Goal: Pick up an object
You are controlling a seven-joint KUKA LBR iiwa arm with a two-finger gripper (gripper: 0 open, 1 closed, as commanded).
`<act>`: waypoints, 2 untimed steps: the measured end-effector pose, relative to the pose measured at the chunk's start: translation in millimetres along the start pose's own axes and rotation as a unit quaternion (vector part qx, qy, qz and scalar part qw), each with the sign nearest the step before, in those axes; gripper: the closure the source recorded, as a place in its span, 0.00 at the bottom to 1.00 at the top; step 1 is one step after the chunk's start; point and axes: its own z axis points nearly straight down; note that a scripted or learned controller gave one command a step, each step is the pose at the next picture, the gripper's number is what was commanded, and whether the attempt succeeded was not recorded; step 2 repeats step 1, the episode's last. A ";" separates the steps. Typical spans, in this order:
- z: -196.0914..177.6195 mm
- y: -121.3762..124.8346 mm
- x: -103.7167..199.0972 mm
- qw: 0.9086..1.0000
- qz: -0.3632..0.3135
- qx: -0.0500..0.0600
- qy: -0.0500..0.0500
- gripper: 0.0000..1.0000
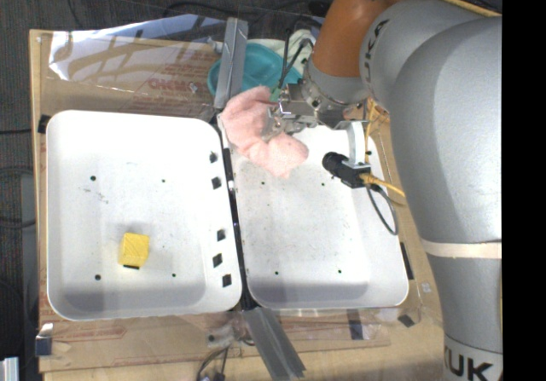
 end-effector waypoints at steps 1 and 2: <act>-18.1 7.2 68.4 1.000 0.014 -0.002 -0.001 1.00; -18.1 7.2 68.4 1.000 0.014 -0.002 -0.001 1.00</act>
